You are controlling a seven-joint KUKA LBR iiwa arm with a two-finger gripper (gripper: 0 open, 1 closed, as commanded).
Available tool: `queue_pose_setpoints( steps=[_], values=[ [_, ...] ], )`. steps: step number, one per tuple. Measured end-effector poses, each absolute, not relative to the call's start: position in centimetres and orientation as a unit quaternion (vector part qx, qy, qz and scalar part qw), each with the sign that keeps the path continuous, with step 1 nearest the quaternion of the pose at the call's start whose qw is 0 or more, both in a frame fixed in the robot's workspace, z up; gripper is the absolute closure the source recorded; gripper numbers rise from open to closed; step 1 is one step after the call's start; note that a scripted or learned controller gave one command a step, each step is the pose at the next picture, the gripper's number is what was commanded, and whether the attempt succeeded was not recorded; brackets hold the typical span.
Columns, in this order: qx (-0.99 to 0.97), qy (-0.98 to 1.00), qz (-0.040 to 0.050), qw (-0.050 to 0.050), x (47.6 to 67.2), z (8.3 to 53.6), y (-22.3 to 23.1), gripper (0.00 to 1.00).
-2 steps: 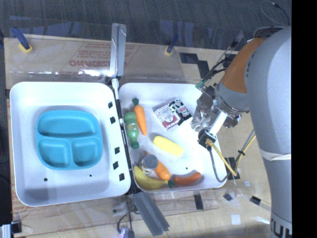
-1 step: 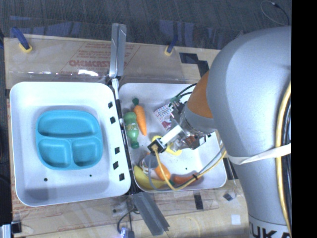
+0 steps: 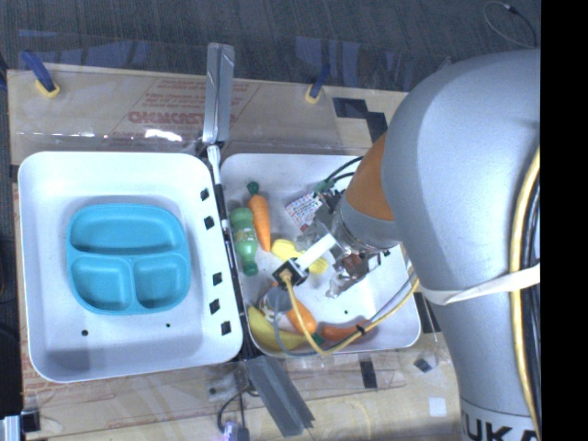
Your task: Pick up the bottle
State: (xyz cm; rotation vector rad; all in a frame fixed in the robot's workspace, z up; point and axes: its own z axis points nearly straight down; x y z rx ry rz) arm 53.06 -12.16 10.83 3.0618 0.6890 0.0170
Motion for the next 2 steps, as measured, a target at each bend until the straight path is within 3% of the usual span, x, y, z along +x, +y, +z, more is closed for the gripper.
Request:
queue_pose_setpoints(
  steps=[1, 2],
  values=[
    [0.994, 0.106, 0.0026, -0.001, 59.9, 9.6, -15.9, 0.0],
    [0.993, 0.118, -0.0016, -0.002, 64.8, 13.4, -14.3, 0.0]
  ],
)
